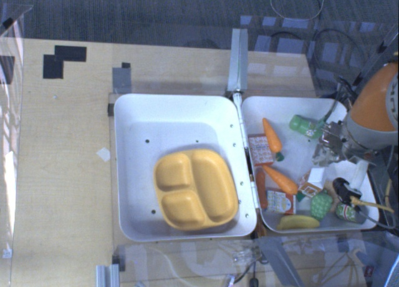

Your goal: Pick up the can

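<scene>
In the lower right corner of the right bin (282, 101), low at the frame's right, lies what looks to be the can (346, 212), a small dark-labelled cylinder on its side; it is partly hidden by the robot's own gear, so its ends are hard to make out. Just to its left sit a green bumpy toy (321, 205) and a banana (298, 221), and the bin wall is close on the other side.

By my judgement the can is light, rigid and smooth. It should not crush, but it may roll or slip. The best hold is across the round body at mid-length, with the jaws closing on the curved sides. There is little room between the toy and the wall.

The arm (375, 102) comes in from the frame's right, its orange band above the bin's right rim and the wrist bent down and leftward. The gripper (325, 152) hangs over the bin's right half, just below the green bottle (303, 125) and above and to the left of the can, apart from it. Whether the claw is released or clenched cannot be told, and nothing is seen held in it.
</scene>
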You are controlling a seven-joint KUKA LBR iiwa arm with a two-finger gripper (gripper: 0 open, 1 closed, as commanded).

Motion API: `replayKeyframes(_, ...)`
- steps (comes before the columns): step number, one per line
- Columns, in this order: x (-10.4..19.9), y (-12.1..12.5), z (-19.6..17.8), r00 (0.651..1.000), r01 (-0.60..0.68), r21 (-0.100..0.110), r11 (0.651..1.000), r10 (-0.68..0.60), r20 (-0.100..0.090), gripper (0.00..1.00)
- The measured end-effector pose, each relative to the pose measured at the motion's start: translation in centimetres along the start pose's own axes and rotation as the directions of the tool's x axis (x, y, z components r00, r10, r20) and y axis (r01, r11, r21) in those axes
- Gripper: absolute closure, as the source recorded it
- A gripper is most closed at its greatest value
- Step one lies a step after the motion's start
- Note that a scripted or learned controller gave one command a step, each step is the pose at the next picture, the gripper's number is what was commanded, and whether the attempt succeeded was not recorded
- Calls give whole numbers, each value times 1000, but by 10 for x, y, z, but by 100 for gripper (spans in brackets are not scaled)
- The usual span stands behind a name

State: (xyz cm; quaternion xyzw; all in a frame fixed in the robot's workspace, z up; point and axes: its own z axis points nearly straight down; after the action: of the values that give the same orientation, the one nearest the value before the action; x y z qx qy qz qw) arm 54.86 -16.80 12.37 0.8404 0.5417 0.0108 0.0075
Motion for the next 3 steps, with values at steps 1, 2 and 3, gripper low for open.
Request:
replayKeyframes(1,0,0,0,1000,0,0,1000,0,0,0)
replayKeyframes(2,-3,-16,34,1000,16,13,1000,-16,7,0)
replayKeyframes(3,-1,-14,22,1000,20,6,1000,-20,4,100)
